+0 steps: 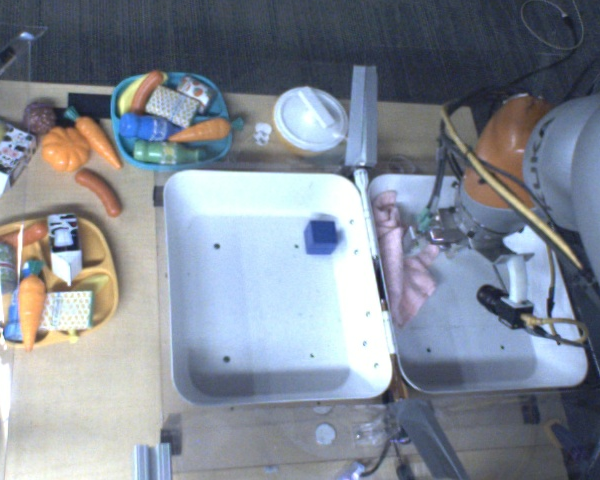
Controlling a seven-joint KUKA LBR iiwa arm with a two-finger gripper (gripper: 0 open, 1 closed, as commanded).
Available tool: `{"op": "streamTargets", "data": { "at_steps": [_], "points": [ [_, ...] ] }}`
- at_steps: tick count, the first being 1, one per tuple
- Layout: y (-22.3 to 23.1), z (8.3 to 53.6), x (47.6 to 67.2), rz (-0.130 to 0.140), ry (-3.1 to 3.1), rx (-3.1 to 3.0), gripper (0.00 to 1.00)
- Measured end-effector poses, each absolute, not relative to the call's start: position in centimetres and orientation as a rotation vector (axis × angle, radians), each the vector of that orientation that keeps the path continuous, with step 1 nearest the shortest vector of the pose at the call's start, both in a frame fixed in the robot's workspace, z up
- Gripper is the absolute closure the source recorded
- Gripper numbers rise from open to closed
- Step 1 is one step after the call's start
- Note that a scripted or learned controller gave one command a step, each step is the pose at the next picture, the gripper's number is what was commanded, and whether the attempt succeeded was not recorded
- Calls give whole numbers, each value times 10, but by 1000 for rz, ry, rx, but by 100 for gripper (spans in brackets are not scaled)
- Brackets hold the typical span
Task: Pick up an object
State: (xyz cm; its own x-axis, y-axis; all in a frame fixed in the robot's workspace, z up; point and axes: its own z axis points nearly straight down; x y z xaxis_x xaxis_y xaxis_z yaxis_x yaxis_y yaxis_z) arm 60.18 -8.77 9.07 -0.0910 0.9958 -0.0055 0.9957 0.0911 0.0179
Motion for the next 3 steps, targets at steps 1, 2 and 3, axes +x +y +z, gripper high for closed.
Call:
{"op": "streamTargets", "data": {
  "at_steps": [1, 2, 3],
  "points": [
    [-154, 89, 642, 12, 2322, 2095, 0],
    [-112, 90, 616, 13, 2533, 1832, 0],
    [-52, 218, 600, 2, 2425, 1996, 0]
  ]
}}
